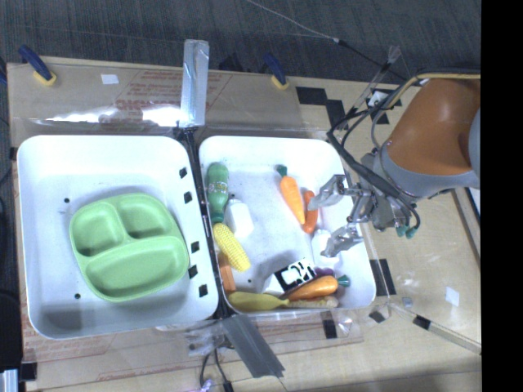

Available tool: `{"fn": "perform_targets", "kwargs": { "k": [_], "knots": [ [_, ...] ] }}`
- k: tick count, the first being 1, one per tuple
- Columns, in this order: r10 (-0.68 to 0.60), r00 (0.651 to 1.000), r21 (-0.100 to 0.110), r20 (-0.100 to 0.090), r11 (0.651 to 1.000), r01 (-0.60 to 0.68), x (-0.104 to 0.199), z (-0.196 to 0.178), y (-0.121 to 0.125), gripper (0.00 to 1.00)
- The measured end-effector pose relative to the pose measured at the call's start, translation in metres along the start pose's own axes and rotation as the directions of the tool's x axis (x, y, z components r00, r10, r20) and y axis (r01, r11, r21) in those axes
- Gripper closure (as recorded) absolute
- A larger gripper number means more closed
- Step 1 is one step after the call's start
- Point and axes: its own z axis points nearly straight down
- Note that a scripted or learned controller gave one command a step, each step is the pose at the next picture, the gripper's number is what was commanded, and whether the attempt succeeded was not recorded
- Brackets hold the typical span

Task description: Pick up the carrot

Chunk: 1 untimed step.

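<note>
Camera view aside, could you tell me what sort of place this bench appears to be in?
Probably a robotics lab test bench: two white bins taped to a board, toy food such as a carrot and corn, and a cabled gripper.

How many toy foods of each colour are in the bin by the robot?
Orange: 4, a carrot, one behind it, one at the bottom wall, one by the divider
Yellow: 2, corn, banana
Green: 1, cucumber
White: 1, block
Total: 8

The orange carrot [292, 199] with a dark green top lies slantwise, top end pointing up-left, in the right bin [261, 149].
</note>
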Motion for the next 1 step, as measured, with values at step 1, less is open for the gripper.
{"fn": "perform_targets", "kwargs": {
  "k": [1],
  "knots": [
    [0.069,0.998,-0.003,-0.009,0.998,-0.069,-0.0370,0.1084,-0.0141,0.00]
  ]
}}
